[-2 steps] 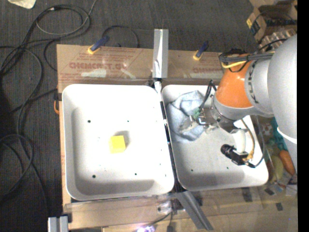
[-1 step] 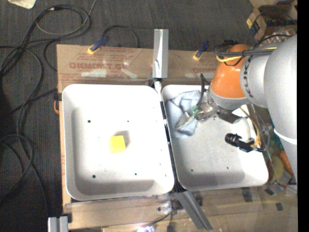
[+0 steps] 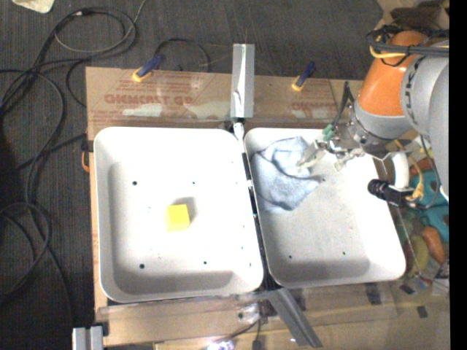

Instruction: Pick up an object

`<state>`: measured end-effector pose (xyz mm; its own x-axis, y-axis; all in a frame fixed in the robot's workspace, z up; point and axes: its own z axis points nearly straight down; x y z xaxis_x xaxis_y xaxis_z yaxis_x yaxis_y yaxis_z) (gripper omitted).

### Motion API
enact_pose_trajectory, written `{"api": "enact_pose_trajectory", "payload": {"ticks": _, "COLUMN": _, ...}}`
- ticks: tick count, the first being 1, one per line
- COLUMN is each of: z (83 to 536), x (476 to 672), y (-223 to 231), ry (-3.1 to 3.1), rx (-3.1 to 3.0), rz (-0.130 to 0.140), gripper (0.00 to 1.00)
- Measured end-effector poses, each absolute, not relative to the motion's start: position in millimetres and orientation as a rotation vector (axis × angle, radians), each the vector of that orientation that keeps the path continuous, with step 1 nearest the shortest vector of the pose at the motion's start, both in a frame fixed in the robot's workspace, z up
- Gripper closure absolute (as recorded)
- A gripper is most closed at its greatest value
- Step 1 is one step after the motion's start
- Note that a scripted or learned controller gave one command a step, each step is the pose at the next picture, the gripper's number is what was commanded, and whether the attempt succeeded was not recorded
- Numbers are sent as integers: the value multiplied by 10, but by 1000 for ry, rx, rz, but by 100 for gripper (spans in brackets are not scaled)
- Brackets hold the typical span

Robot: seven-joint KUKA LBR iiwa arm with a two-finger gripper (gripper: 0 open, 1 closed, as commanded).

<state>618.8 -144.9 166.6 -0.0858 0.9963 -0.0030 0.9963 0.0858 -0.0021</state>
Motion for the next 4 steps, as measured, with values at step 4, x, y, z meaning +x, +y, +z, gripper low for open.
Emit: {"api": "enact_pose_trajectory", "payload": {"ticks": 4, "z": 918, "x": 6373, "y": -1938, "ry": 2453, "rx": 1941, "rz": 6, "gripper": 0}}
